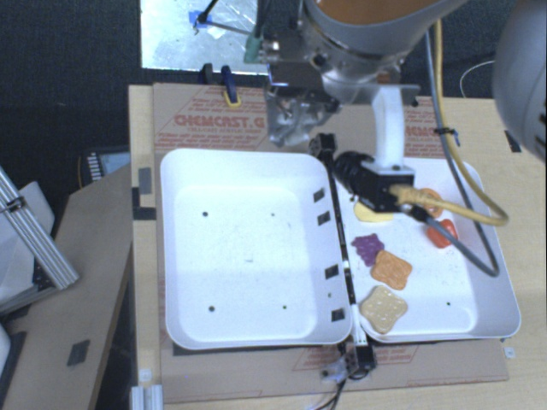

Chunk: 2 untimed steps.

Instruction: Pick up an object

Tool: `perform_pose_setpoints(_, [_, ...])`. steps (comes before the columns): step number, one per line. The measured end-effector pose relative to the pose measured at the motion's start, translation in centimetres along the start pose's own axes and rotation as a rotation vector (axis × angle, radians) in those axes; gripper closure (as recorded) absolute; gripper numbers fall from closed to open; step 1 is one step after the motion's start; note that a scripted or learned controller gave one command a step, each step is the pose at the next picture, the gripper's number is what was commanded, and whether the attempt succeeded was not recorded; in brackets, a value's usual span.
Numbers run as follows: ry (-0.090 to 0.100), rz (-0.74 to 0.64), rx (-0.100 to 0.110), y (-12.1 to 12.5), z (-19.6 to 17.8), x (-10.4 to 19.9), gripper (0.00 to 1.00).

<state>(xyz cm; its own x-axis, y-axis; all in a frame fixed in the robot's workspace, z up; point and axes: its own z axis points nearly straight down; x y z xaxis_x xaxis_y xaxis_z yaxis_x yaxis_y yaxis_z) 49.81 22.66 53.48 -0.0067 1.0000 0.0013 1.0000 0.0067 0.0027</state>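
Several small objects lie in the right bin (479, 301). Near its left wall are a purple piece (367, 247), an orange waffle-like piece (392, 269) and a beige one (383, 308). A red and orange object (439, 228) lies further right. A yellow item (373, 214) is partly hidden under a black fixture. My gripper (290, 131) hangs high, over the back edge of the bench just behind the left bin, well apart from the objects. Nothing shows in its grasp.
The left bin (248, 246) is bare white. A black divider with clips (335, 246) separates the bins. A black fixture with a white post (376, 182) and a yellow cable (461, 213) reaches over the right bin's back part. The arm's body (376, 15) looms overhead.
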Motion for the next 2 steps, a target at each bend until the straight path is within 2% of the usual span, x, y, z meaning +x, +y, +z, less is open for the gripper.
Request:
perform_pose_setpoints(1, [-0.001,0.007,-0.001,5.3,0.1,0.7,1.0])
perform_pose_setpoints(2, [-0.001,0.012,0.001,-1.0,-0.1,-7.8,1.0])
